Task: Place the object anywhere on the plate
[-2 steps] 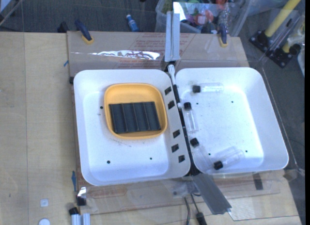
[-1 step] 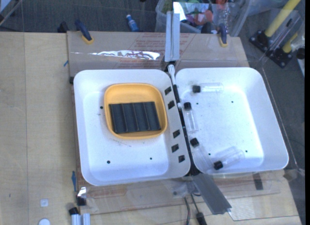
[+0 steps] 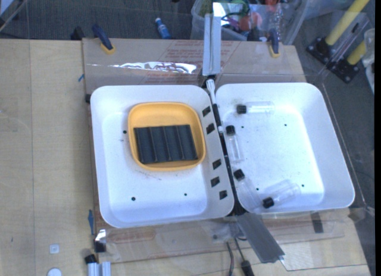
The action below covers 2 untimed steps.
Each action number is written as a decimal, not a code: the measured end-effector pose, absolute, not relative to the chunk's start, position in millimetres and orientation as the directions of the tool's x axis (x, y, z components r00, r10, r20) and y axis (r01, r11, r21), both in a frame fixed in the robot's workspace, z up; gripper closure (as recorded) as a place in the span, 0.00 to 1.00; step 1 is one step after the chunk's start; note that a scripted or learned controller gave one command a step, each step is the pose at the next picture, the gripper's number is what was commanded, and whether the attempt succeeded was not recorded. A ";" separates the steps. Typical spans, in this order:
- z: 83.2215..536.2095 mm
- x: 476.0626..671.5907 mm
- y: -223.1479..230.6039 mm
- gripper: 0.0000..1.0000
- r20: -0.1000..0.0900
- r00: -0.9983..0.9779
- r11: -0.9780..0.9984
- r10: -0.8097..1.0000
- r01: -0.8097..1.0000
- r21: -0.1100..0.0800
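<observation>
Desk: pale wood desk under two shallow white bins set side by side, touching along a middle seam; clutter and a clear crate lie on the dark floor beyond.
Left bin: the left bin carries a yellow plate with rounded corners, lying flat toward the bin's far half.
Object: a dark ribbed slab rests flat on the plate, well inside its rim, its grooves running front to back.
Right bin: the right bin holds clear vials with black caps; one near the far wall, one along the seam, one near the front.
Task state: judged from this layout, the slab already sits on the plate, so the placing looks done.
Hand: out of frame, so whether it is released or clenched cannot be told.
Handling, weight: the slab looks thin and probably light, likely moulded plastic or rubber.
Handling, stiffness: it keeps a straight outline, so it is probably stiff enough not to sag.
Handling, grip: the ribs should resist slipping; nothing suggests fragility.
Where to hold: across the two long edges near the middle, fingers aligned with the grooves, would be the steadier choice; the low profile leaves little edge above the plate floor.
</observation>
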<state>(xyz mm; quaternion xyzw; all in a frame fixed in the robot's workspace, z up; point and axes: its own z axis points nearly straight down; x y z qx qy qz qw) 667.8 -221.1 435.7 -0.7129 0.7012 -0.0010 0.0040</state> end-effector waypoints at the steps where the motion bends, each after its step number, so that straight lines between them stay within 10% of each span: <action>1: 435.3 667.8 -215.5 1.00 -0.002 0.363 -0.363 -0.932 -0.932 -0.007; 2: 435.3 667.9 -212.0 1.00 0.000 0.637 -0.637 -0.771 -0.771 -0.006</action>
